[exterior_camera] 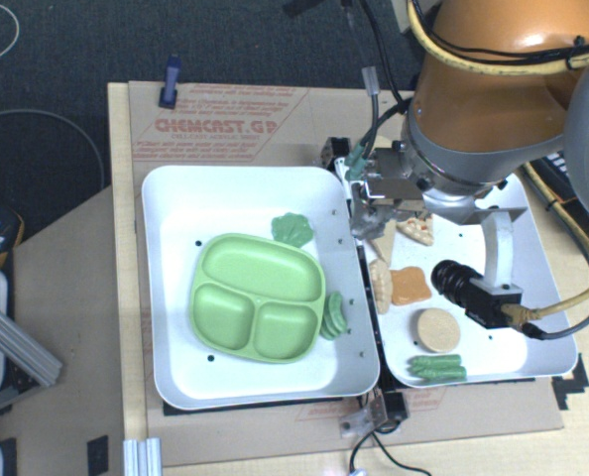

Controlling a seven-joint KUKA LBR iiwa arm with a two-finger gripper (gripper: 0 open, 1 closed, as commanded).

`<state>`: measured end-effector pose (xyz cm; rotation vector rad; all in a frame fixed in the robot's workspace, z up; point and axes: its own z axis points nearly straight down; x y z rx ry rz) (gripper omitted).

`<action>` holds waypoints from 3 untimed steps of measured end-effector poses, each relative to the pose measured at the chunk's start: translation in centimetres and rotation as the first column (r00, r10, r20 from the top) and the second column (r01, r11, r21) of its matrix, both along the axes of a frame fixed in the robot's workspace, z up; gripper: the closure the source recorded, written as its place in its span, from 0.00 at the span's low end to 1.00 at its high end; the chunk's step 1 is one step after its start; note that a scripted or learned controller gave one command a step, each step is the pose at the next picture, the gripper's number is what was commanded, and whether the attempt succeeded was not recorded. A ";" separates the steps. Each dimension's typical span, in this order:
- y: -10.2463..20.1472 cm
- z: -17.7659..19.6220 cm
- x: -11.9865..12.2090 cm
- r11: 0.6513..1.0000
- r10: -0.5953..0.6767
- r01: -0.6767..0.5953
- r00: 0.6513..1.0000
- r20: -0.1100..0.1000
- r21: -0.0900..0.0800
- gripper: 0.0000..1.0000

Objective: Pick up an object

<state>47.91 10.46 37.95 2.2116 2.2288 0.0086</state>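
Observation:
My gripper (366,216) hangs below the orange-banded wrist, over the divider between the two bins at the right bin's upper left. Just beside it lies a pale beige toy food piece (414,229). Below it a long beige piece (380,284) rests along the right bin's left wall. A brown square slice (410,286), a round tan disc (437,329) and a bunch of green beans (435,367) lie further toward the front. Nothing can be seen held by the gripper.
The left bin (166,266) holds a green divided plate (255,296), a green leafy piece (293,229) and green slices (333,315) against its right wall. A black cylinder (470,291) on the arm overhangs the right bin (532,360). Cables trail to the right.

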 end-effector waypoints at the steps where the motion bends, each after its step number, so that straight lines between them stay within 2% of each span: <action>1: -1.7 -5.2 -0.1 1.000 -0.011 0.011 1.000 -0.013 -0.004 1.00; 2: -1.1 13.0 0.1 1.000 -0.006 0.006 1.000 0.015 0.003 1.00; 3: -3.1 -1.0 0.5 1.000 -0.011 0.011 1.000 -0.020 -0.007 1.00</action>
